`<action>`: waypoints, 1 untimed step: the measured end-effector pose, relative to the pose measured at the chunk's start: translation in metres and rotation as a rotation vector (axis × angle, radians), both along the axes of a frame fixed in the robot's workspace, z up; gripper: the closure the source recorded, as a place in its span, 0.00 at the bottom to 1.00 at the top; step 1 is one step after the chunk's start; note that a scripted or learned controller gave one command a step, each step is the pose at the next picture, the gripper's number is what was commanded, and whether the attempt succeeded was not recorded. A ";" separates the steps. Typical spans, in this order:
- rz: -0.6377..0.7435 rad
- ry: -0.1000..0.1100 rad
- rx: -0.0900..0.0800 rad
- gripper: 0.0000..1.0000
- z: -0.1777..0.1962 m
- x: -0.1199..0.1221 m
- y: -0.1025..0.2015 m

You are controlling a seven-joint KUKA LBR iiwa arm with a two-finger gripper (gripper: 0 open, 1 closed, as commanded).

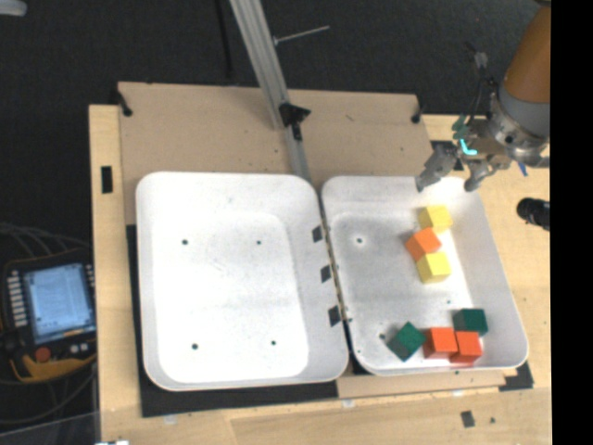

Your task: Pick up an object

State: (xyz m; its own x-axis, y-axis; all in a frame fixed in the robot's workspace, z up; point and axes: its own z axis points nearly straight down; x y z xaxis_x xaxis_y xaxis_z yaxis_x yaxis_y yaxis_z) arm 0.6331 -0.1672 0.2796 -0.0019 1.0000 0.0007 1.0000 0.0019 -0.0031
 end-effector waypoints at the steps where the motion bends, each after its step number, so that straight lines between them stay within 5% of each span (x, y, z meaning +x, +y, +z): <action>1: 0.002 -0.004 -0.003 0.00 0.003 0.001 0.000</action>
State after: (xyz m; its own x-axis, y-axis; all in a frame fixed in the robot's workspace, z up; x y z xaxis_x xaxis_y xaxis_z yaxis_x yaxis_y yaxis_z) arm 0.6337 -0.1676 0.2823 -0.0037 1.0000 -0.0021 1.0000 0.0037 0.0005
